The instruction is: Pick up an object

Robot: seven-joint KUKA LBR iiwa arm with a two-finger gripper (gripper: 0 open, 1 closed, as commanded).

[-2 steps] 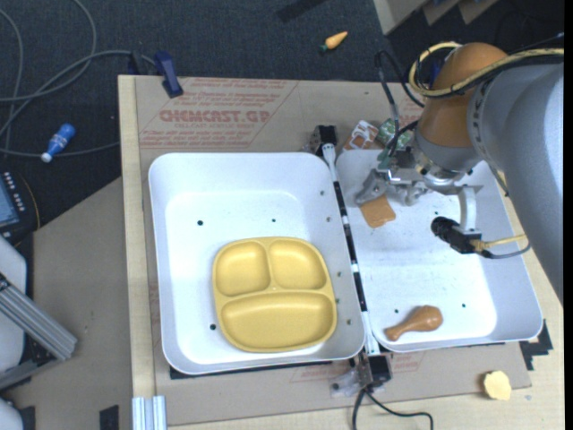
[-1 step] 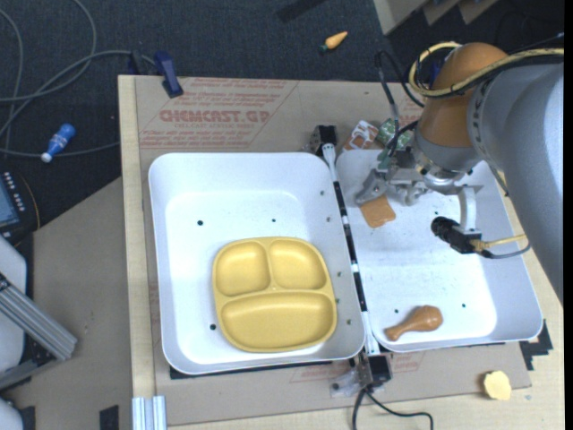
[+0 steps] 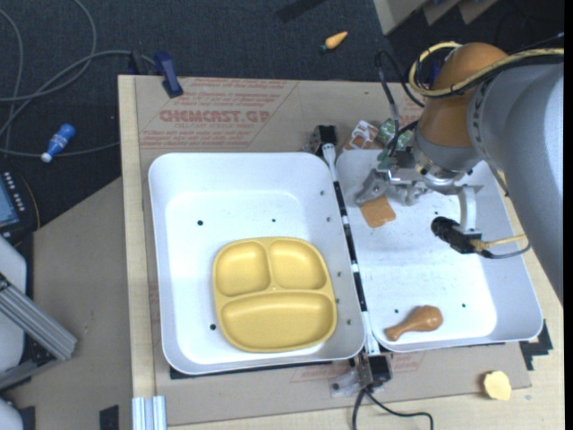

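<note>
While a yellow tray (image 3: 273, 294) fills one bin (image 3: 175, 195), drumstick (image 3: 414, 322) occupies another.

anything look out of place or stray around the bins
Yes, a few things lie outside the bins: a yellow piece on the bench past the right bin's near corner, a small orange item on the dark floor behind the bench, and a blue-and-white bottle on the floor to the left.

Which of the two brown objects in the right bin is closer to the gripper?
The flat orange-brown piece, right beside the gripper; the drumstick-shaped toy lies far off.
</note>
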